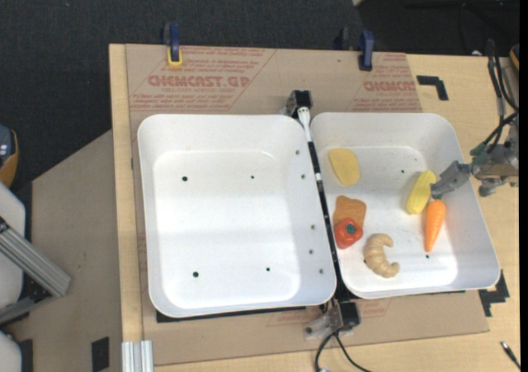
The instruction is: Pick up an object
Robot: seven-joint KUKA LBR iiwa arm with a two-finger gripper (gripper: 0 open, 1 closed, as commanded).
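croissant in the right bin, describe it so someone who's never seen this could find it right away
Start at the right bin of the two white ones. Look to its near edge, in the middle: the croissant lies there, just below the red and orange pepper. It is the one tan, curved, ridged piece; its neighbours are yellow, orange or red.

The only readable writing is red print on the brown paper facing of the surface (247,73). Behind the left white bin (165,139), the brand name "CHEMCAST GP" (198,80) stands in large red capitals, with lines of smaller red print above and below it that are too fine to read. Behind the right white bin (445,135), the same red lettering (386,85) repeats, partly cut off and less clear, reading roughly "CHEMCAST". No numbers or labels can be read on the bins themselves.
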